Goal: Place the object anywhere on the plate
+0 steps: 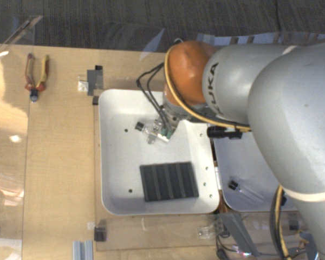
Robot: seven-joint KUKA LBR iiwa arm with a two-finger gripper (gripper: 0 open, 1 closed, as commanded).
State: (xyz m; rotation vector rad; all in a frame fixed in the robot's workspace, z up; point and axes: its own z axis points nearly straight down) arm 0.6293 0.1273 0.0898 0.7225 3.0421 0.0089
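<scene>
Camera view puts the hand (161, 129) low over the left bin (115, 161), just beyond the far edge of the dark ribbed plate (168, 181). You cannot tell how far it is open, nor whether it has hold of anything; a small clear-and-dark object (142, 128) sits right beside it on the bin floor, and whether the two touch is unclear. Judged from this, the plate is still bare, so the placing is left to do, and the pick-up may be too. Beyond the plate on the other side, the right bin (249, 191) carries a small dark piece (233, 186). The wooden counter (59, 161) bears red-handled pliers (36, 77), well apart from the plate, with grey carpet behind.
</scene>
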